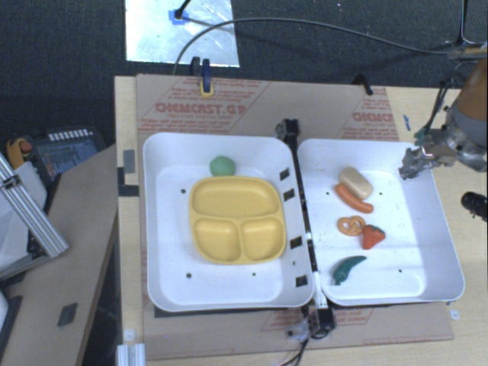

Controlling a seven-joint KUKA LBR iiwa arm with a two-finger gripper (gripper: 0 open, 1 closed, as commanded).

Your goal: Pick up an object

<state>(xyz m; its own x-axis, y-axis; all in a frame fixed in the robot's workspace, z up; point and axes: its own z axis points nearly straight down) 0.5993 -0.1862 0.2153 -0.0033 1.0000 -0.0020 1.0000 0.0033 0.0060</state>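
Note:
The right bin holds a tan bread roll, an orange sausage, a small pretzel, a red strawberry and a dark green pepper. My gripper hangs at the bin's upper right edge, well to the right of the roll and touching none of these. A green ball lies in the left bin, just behind a yellow divided plate.
A black clip bar runs between the two bins. A metal sheet lies on the dark floor at the back, with a cable arching over it. A handheld controller and an aluminium rail sit on the left.

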